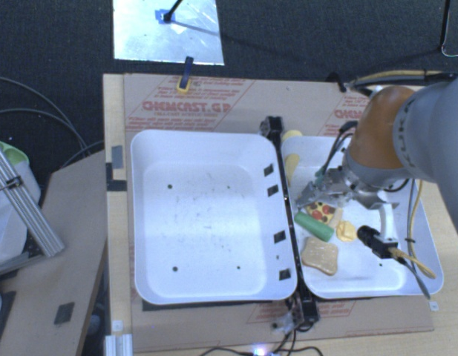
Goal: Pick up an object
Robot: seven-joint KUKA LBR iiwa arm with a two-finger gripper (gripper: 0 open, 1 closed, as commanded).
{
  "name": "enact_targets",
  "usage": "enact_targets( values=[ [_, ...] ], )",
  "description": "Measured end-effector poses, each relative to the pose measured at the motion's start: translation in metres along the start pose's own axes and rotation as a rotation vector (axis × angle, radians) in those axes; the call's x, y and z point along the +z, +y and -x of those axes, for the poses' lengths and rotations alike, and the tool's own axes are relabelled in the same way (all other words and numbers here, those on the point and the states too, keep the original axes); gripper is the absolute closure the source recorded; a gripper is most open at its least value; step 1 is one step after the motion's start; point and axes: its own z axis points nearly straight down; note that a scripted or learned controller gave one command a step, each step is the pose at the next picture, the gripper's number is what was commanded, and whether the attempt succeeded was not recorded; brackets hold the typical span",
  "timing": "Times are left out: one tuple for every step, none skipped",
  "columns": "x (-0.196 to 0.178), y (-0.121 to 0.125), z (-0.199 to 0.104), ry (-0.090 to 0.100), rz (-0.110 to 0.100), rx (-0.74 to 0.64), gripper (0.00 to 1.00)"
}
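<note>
Where bins (206, 302) adjoin, two bins

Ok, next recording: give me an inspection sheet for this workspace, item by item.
Surface: bench with a cardboard sheet printed in red, bearing a left bin and a right bin, both shallow and white.
Job's things: in the right bin, a pizza-slice toy, a green cylinder, a small yellow piece, a toast-like piece, a pale banana-like piece against the divider.
Clutter: a yellow and blue item on the cardboard's far edge.
Grippers: gripper low over the pizza-slice toy; finger state cannot be told.
Cables: yellow cable along the arm; black cables on the floor.
Surroundings: dark carpet, shiny metal sheet, aluminium strut.
</note>
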Motion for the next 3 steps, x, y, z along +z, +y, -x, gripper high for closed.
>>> enact_targets(
  values=[
    [0.000, -0.039, 0.003, -0.003, 0.003, 0.007, 0.00],
    [-0.011, -0.036, 0.003, -0.004, 0.010, 0.006, 1.00],
    [-0.105, -0.045, -0.061, -0.002, 0.014, -0.003, 1.00]
  ],
)
